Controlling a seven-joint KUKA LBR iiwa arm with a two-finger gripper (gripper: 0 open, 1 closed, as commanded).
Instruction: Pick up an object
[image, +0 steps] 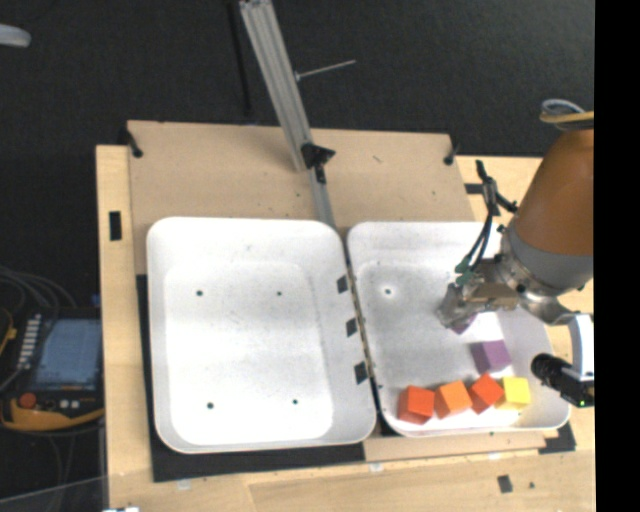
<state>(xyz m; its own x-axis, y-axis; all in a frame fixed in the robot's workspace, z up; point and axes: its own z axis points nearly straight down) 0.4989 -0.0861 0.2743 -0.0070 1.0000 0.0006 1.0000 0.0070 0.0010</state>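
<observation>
We record the right bin (400, 262) as holding all the blocks: a purple block (491, 354) mid-bin and, along the near wall, red (417, 403), orange (453, 398), red-orange (486, 392) and yellow (516, 390) blocks in a row. We place the gripper (462, 312) just above and left of the purple block, its tips over a small purplish piece; whether it grips anything we cannot tell.

blocks (460, 397) in row at right bin's (400, 262) near edge | left bin (250, 330) beside it

Grey slanted pole (285, 90) behind the bins; blue-screened device (62, 357) at far left.
</observation>
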